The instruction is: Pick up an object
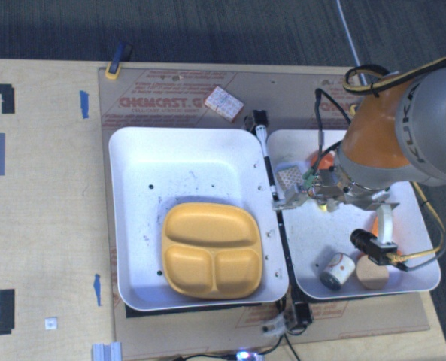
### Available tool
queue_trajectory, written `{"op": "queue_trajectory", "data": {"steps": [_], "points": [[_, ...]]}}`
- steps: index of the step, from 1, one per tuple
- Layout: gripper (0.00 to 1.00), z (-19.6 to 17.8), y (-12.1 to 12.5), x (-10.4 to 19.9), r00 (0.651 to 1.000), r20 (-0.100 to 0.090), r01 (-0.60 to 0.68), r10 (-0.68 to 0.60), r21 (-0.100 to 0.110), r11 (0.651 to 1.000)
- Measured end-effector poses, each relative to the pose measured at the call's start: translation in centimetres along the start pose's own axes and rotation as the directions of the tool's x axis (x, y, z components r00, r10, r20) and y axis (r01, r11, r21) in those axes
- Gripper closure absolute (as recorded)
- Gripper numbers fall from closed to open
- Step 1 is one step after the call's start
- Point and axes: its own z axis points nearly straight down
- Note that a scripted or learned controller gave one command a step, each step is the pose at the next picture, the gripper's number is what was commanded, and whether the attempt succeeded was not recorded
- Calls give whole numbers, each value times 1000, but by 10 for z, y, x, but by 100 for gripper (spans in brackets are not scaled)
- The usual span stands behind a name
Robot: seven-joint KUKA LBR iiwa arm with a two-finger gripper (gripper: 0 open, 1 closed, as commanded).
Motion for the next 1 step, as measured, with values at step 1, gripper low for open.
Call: {"op": "queue_trajectory", "data": {"steps": [1], "points": [[0, 0, 0, 0, 1000, 0, 0, 0, -2, 1000]]}}
